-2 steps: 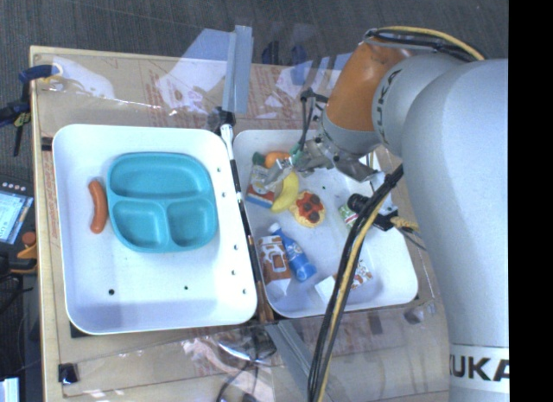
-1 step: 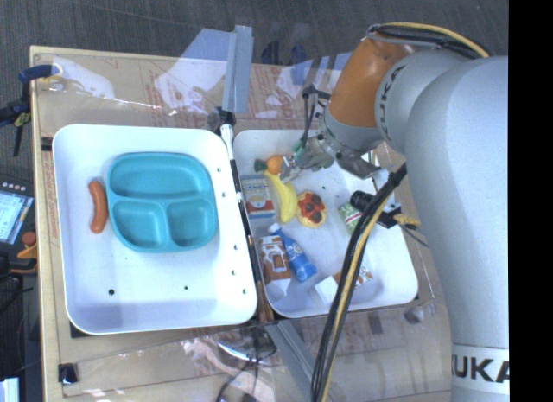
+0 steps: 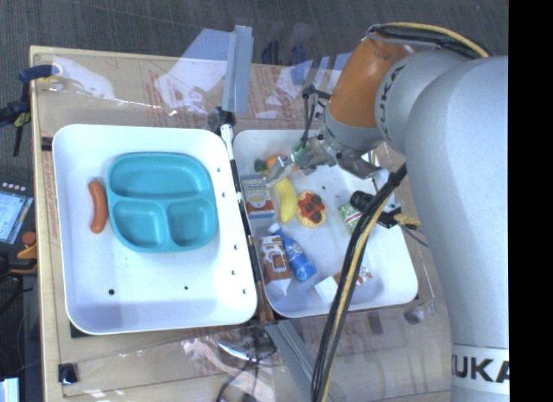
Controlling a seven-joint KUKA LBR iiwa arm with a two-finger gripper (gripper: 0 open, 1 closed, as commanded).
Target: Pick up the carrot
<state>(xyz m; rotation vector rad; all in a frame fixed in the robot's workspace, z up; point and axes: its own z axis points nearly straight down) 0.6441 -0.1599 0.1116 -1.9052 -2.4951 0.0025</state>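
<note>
The gripper (image 3: pixel 304 155) hangs over the far end of the right bin (image 3: pixel 393 283) beside the small carrot (image 3: pixel 271 163), its grip state hidden, so a grab could slip or catch the neighbouring banana (image 3: pixel 285 200).

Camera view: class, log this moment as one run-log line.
task: pick up carrot | hand: over right bin, by carrot | grasp: unconfirmed | left bin: blue tray, sausage
</note>
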